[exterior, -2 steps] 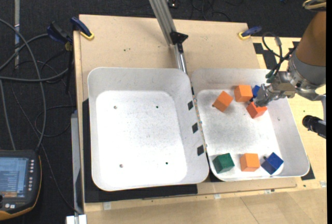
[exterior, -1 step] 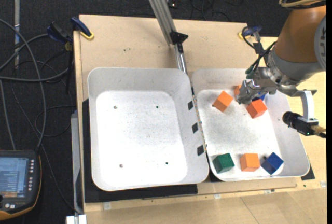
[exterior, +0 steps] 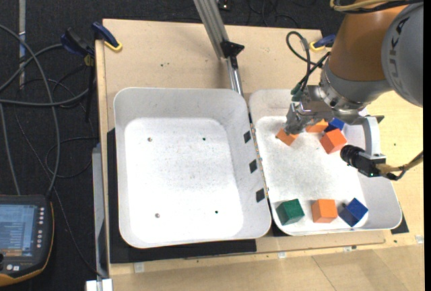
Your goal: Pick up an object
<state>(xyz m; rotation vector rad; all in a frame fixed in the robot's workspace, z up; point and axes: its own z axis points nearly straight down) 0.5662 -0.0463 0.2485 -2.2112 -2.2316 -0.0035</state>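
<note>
Scanning from the left, you first meet a handheld control pendant (exterior: 20, 236) lying on the dark floor beside the bench, with cables trailing above it. Next comes the left bin (exterior: 182, 165), a shallow white tray speckled with dark flecks, sitting on the wooden bench top (exterior: 168, 54). A slanted metal pole (exterior: 205, 3) runs down from the top toward the seam between the two trays.

Moving on, you reach the right bin (exterior: 303, 175), touching the left one along its edge. Along its near wall you see a green block (exterior: 291, 210), then an orange block (exterior: 324, 210), then a blue block (exterior: 353, 211), set in a row and close together.

Toward the far end of that tray, the gripper (exterior: 293, 126) hangs low over a small orange piece (exterior: 286, 138), which lies at its tip; you cannot tell from here how the claw is set, nor whether it grips that piece. Just right of it sit another orange cube (exterior: 333, 141) and a small blue piece (exterior: 336, 125), partly hidden beneath the arm's orange band (exterior: 363, 34).
</note>
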